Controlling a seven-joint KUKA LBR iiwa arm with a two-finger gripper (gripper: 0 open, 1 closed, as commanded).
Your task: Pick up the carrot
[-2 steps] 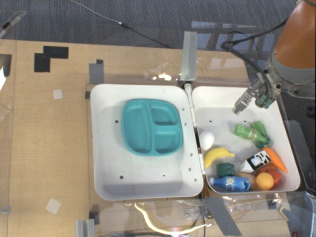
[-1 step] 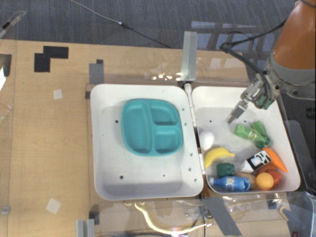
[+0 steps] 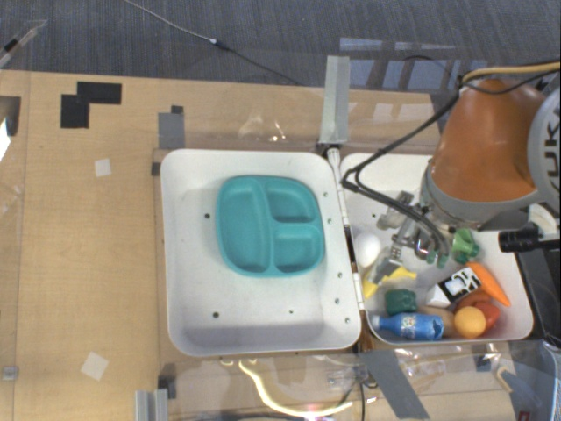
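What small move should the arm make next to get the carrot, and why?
Probably shift the gripper toward the view's right and slightly down. The carrot lies at the right bin's right side beside a black-and-white tagged block, while the gripper hangs over the bin's middle near a yellow item.

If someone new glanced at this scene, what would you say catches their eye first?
Probably the teal divided plate, lying alone in the left bin. Next, the arm's big orange band looming over the right bin, where the tool hangs above a crowded pile of toys. Among them, the orange carrot lies near the right wall beside a blue bottle.
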